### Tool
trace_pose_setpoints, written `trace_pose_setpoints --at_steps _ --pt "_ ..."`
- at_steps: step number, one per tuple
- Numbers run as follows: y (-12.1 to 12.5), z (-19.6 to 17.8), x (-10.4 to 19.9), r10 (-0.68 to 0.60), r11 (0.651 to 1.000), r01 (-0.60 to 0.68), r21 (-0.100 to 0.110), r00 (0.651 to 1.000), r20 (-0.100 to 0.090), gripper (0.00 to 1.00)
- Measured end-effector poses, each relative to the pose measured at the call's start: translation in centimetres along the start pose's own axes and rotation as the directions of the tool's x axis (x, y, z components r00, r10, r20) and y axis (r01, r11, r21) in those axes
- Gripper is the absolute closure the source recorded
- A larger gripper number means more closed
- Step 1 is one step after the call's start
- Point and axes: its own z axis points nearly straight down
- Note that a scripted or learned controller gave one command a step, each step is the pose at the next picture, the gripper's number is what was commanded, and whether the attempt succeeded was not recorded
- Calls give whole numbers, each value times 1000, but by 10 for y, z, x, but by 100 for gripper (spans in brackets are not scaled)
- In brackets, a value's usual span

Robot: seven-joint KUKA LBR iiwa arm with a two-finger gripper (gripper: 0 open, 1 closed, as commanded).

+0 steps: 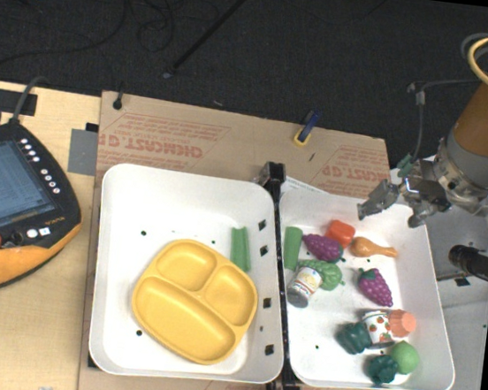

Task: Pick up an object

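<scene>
Hovering over the right bin's (438, 349) top-right corner, the gripper (401, 199) has its fingers spread with nothing between them. Toys sit in that bin: an orange block (341, 231), a purple grape bunch (322, 246) just below it, a tan pear shape (369, 247), a second grape bunch (376, 286), a small can (304, 284) and a green stick (291, 247) at the left wall. Left bin (120, 254) holds a yellow divided plate (195, 299) and another green stick (240, 249). A tablet controller (7, 203) lies far left on the bench.
</scene>
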Motion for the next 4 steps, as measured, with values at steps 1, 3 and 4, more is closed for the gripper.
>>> trace_pose_setpoints --at_steps 1,3,4 --pt "0 -10 -1 0 1000 0 1 1000 -1 100" --pt "-133 -136 -9 3 1000 -3 -13 1000 3 100" --pt "-81 -251 53 -6 1000 6 -13 1000 1 100"
